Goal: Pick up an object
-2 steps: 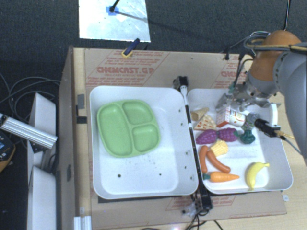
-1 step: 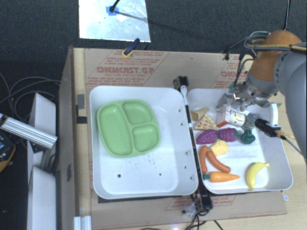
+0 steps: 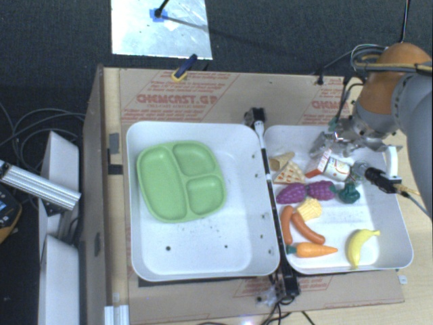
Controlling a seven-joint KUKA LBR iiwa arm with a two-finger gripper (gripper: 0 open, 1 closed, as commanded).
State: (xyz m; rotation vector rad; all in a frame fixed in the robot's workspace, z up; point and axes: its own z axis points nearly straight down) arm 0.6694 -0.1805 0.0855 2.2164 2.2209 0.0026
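The right bin (image 3: 389, 212) holds several toy foods: two tan wedges (image 3: 287, 168), purple grapes (image 3: 304, 192), a yellow corn piece (image 3: 311, 208), red sausages (image 3: 306, 227), an orange carrot (image 3: 315, 250), a yellow banana (image 3: 360, 245) and a teal piece (image 3: 350, 194). My gripper (image 3: 334, 149) hangs low over the back of this bin, directly above a white and red object (image 3: 334, 165). The gripper seems to touch that object or sit just over it. I cannot make out whether it holds it.
A green divided plate (image 3: 180, 180) lies in the left bin (image 3: 203, 249). A black divider (image 3: 268, 181) runs between the two bins. The arm's grey body with its orange band (image 3: 396, 80) and cables reach in at the upper right.
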